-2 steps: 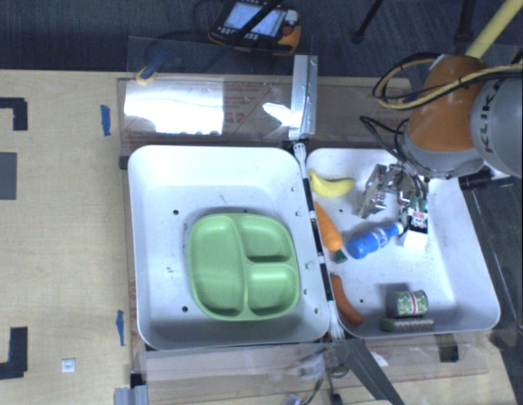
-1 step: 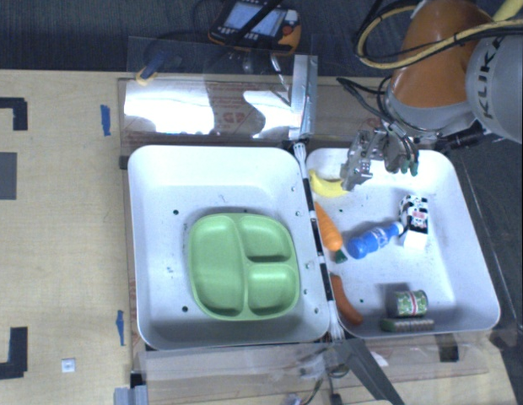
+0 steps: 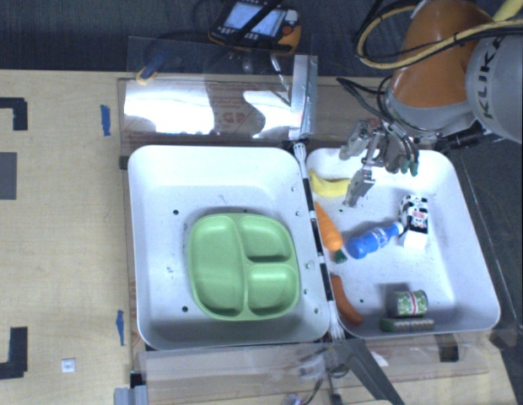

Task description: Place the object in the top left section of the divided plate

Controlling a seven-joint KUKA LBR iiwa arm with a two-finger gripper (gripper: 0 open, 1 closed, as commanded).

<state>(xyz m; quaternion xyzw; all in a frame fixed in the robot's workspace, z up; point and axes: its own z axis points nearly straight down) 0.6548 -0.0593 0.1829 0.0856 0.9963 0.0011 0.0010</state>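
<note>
Evidently little is done. Hand (image 3: pixel 360 191) hangs low in the right bin (image 3: pixel 464 226), just beside the banana (image 3: pixel 327 186); whether it stands open or closed cannot be told, and no grip shows. Plate (image 3: pixel 242 265) in the left bin (image 3: pixel 160 192) awaits; pick and placement remain.

camera view: fixed overhead (slanted) | faces both bins (image 3: pixel 152 184) | arm (image 3: pixel 464 66) enters right

The divided plate (image 3: pixel 242 266) looks like matt green plastic; both white bins (image 3: pixel 152 226) seem smooth plastic; the worktop (image 3: pixel 55 226) pale wood.
</note>
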